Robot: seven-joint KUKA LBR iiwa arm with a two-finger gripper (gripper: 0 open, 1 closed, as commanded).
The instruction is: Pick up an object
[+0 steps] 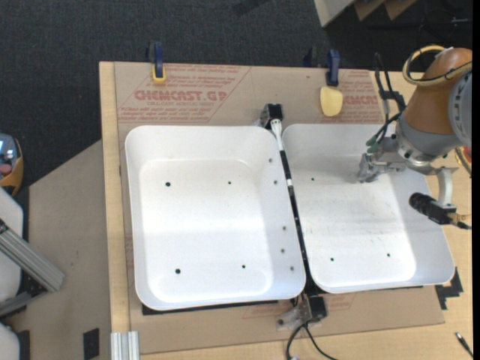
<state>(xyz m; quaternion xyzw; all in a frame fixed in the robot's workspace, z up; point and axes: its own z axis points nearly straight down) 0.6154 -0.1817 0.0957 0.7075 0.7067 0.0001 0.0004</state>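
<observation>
My gripper [367,171] hangs low over the far right part of the right bin [352,268], below the arm's orange wrist band [433,100]. I see nothing gripped at its tip. A small pale yellow object [331,101] lies on the brown board beyond the bins, just behind the right bin's far left corner and under a blue clamp [332,64]. It is well to the left of and behind the gripper, apart from it.
The left bin [150,276] sits beside the right one, with a black strip [289,193] along the seam between them. A second blue clamp [157,57] holds the board's far edge. A black part [430,207] sticks out near the right bin's right rim.
</observation>
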